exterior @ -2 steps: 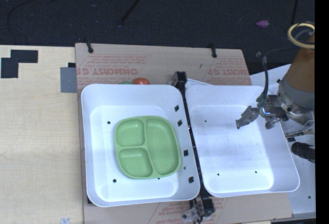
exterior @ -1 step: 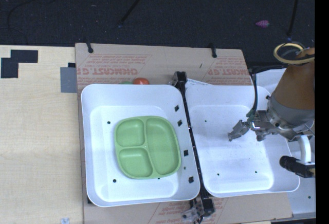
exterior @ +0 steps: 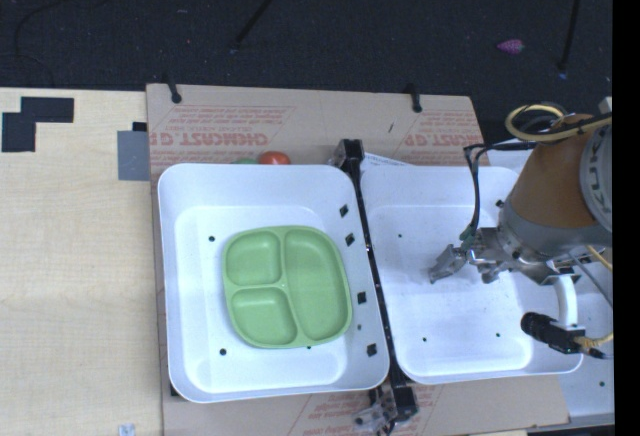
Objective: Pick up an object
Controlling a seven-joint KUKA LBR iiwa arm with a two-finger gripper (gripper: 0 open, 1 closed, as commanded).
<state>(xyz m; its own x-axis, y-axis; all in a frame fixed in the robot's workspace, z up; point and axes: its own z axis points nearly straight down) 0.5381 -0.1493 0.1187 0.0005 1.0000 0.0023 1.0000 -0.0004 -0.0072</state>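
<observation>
A light green divided plate (exterior: 287, 285) lies flat in the middle of the left bin (exterior: 190, 199). My gripper (exterior: 447, 264) hangs low over the floor of the right bin (exterior: 425, 204), near its centre, pointing left. It is well to the right of the plate, across the divider between the bins. I see nothing held at its tip.
A small red and green object (exterior: 272, 159) lies on the cardboard just behind the left bin's back rim. The black clip rail (exterior: 362, 254) runs between the two bins. The arm's orange band (exterior: 555, 189) stands over the right bin's right side.
</observation>
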